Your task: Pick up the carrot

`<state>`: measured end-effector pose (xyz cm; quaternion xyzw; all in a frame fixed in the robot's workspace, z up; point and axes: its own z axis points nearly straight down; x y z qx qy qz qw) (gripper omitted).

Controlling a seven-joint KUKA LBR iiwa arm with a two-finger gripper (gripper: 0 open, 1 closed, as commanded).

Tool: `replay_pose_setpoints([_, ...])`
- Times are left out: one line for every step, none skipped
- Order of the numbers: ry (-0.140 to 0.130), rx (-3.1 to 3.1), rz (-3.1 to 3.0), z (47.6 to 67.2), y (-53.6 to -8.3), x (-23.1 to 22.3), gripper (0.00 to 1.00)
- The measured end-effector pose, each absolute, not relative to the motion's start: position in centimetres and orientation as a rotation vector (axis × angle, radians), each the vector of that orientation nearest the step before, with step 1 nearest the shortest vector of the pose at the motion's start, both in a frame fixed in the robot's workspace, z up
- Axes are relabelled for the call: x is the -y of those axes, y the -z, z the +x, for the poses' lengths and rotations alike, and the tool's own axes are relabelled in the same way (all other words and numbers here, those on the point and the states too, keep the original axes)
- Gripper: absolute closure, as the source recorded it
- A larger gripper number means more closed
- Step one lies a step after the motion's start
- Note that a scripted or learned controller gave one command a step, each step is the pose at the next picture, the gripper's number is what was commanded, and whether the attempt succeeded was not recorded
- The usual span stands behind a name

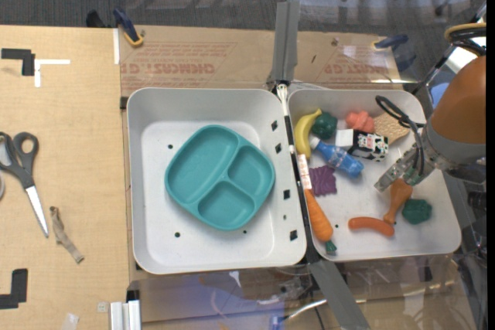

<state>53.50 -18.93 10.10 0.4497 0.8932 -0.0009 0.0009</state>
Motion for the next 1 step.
replay_pose_setpoints([0.000,-2.752,1.507,63.22,-15.29,13.08,1.00])
